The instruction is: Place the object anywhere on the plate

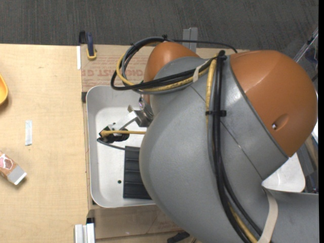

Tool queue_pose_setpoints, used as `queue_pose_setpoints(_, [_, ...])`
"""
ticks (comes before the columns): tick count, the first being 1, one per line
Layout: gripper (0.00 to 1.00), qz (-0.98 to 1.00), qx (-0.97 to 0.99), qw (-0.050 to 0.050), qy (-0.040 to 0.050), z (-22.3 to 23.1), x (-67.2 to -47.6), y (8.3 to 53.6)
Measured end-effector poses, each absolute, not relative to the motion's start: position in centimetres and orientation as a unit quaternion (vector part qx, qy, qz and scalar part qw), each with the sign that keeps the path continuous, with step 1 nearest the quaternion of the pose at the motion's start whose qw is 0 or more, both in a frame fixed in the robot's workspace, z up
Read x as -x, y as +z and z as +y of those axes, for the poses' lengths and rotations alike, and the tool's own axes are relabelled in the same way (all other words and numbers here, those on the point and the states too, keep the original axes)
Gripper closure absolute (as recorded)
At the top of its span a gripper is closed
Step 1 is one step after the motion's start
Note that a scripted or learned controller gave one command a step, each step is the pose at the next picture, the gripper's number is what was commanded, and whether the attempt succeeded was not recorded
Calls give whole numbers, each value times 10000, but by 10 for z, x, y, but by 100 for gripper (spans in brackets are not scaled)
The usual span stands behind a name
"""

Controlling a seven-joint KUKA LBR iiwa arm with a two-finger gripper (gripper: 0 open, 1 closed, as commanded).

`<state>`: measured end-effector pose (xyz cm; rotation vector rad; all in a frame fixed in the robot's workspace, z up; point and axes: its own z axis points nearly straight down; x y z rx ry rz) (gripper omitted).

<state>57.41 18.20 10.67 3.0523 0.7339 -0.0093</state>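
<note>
Camera view looks down on a worktop [45, 85] of pale wood, with the grey arm [202, 156] and its orange band [276, 97] bulking across the right and covering most of the scene. Black and yellow cables [152, 82] loop over the arm's upper part.

One white bin [93, 151] shows its left wall and part of its floor; the arm hides its right side. Of the other bin, a white corner [288, 178] peeks out at the lower right. Any plate is hidden or cannot be made out.

Inside the visible bin lies a long thin stick-like object [124, 132], yellowish, with a dark rounded end [112, 135] toward the left; its right end runs under the arm. What it is exactly is hard to tell. A black ribbed slab [132, 173] lies below it, cut off by the arm.

The tool [137, 114] seems to be the small metallic part just above the stick, but its state cannot be told.

On the worktop at left sit a small white strip [28, 133], a packet [11, 169] cut off by the edge, and an orange sliver [2, 90] at the frame's border.
</note>
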Motion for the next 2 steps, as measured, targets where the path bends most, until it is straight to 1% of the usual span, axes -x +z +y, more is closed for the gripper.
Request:
queue_pose_setpoints(1, [100, 2128, -9771, 7, -23, 91, -627, 191])
queue_pose_setpoints(2, [100, 2315, -9728, 6, -35, 82, -555, 190])
